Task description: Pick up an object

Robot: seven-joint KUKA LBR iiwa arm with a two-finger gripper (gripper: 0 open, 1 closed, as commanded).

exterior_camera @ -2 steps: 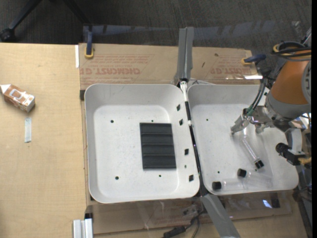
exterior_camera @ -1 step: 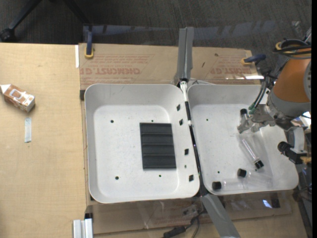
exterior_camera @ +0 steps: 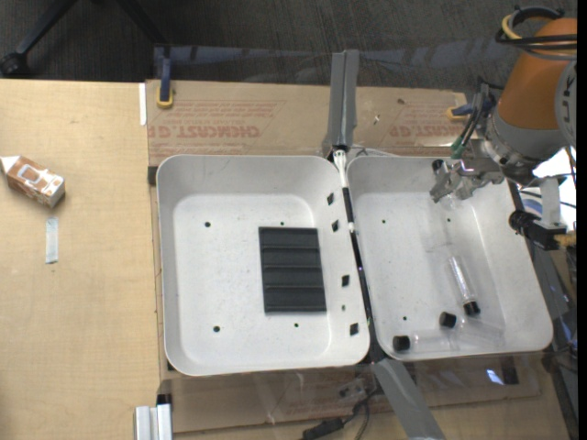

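A black ribbed rectangular block [exterior_camera: 293, 269] lies flat in the middle of the left bin [exterior_camera: 183, 191]. In the right bin [exterior_camera: 385, 200], a clear tube with a black end [exterior_camera: 461, 283] lies toward the lower right. Two small black caps rest near that bin's front wall, one [exterior_camera: 448, 320] close to the tube and one [exterior_camera: 401, 343] further left. My gripper [exterior_camera: 452, 183] hangs over the right bin's upper right part, above and apart from the tube. Nothing shows between its fingers.
A small orange and white box [exterior_camera: 35, 181] and a thin grey strip [exterior_camera: 51, 242] lie on the wooden bench at the far left. A grey metal divider [exterior_camera: 343, 99] runs between the bins. Cardboard [exterior_camera: 238, 117] lies behind them.
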